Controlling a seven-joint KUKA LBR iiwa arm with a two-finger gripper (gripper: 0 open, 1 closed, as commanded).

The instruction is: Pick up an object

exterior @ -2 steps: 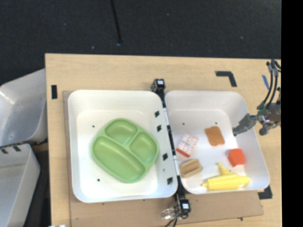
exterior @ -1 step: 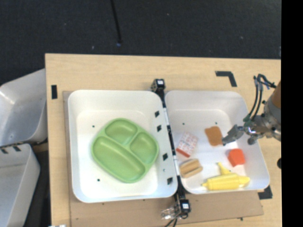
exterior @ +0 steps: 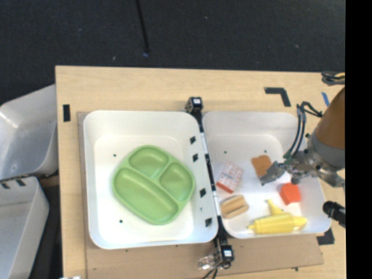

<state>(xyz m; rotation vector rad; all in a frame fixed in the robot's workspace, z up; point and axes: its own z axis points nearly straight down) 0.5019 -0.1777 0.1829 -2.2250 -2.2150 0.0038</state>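
The right bin point(exterior: 250, 124) holds several small items: a brown piece point(exterior: 261, 164), a red-and-white packet point(exterior: 228, 176), a tan bun-shaped item point(exterior: 233, 206), a yellow corn cob point(exterior: 278, 224) and an orange-red block point(exterior: 290, 193). My gripper point(exterior: 285, 172) reaches in from the right and hangs over the bin's right half, just right of the brown piece and directly behind the orange-red block. I see nothing held in it. The arm's orange band point(exterior: 334, 124) sits above it at the right edge.
A green divided plate point(exterior: 153, 183) lies in the left bin point(exterior: 102, 132). A black-clipped divider point(exterior: 204, 167) runs between the bins. The tan bench point(exterior: 128, 89) surrounds both, with grey containers point(exterior: 26, 132) off its left side.
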